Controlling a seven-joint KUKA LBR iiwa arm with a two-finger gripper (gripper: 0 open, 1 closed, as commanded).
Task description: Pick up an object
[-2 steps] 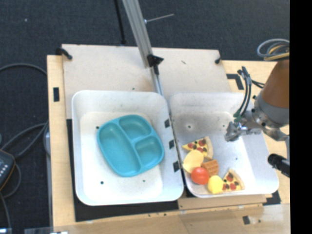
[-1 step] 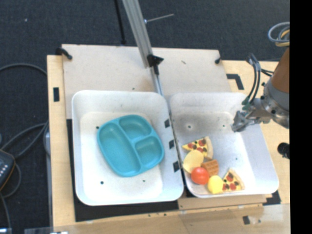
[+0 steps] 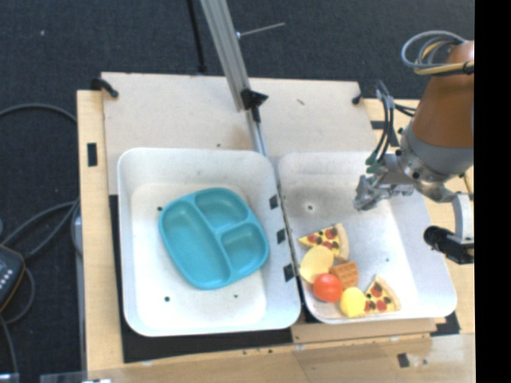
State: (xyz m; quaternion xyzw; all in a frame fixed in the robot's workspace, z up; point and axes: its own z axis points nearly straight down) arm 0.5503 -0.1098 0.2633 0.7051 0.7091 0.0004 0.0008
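On the pale wooden worktop (image 3: 184, 114), the left shallow white plastic bin (image 3: 136, 294) holds a glossy turquoise three-compartment plate (image 3: 213, 237), its long axis slanting upper-left to lower-right. The right white bin (image 3: 427, 282) holds small plastic toy foods: two triangular pizza slices (image 3: 327, 237), a round red tomato (image 3: 326, 286), yellow pieces (image 3: 317, 260). The metal gripper (image 3: 366, 197) hovers above that bin; whether its jaws are spread I cannot tell.

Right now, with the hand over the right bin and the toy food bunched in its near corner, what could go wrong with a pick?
1. The hand sits above bare bin floor, apart from the food, so closing here would likely grab nothing.
2. The tomato, lemon, waffle piece and pizza slice touch each other; a descent may shove neighbours.
3. The cluster hugs the right bin wall, risking finger contact.
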